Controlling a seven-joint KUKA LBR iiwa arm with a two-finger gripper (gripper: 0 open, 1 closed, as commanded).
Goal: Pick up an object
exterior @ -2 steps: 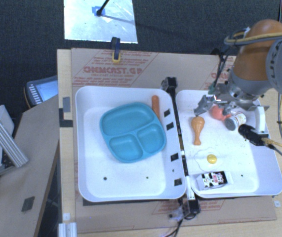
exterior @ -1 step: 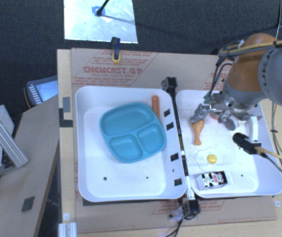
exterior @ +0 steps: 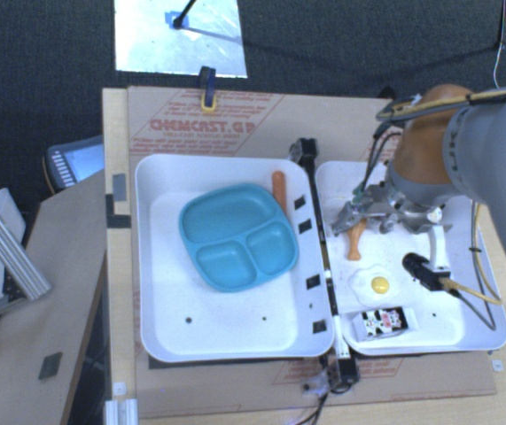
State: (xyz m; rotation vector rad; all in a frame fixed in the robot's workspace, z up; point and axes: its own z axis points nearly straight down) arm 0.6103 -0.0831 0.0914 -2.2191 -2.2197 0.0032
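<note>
In the right bin [exterior: 474, 326], my gripper [exterior: 359, 217] hangs low near the left wall, directly over the upper end of a small orange stick-shaped object [exterior: 355, 243]. Just in front of that object lies a toy fried egg [exterior: 377, 283], white with a yellow yolk. A small black and white printed card or box [exterior: 384, 321] rests at the bin's front left corner. In the left bin [exterior: 159, 326] a blue divided plate [exterior: 237, 236] lies in the middle. An orange sausage-like piece [exterior: 278, 189] sits at the plate's far right edge.
A black divider strip [exterior: 316, 237] with clips runs between the two bins. The arm's grey body and orange band [exterior: 430, 144] cover the far part of the right bin. A shiny sheet [exterior: 180, 25] lies beyond the bench.
</note>
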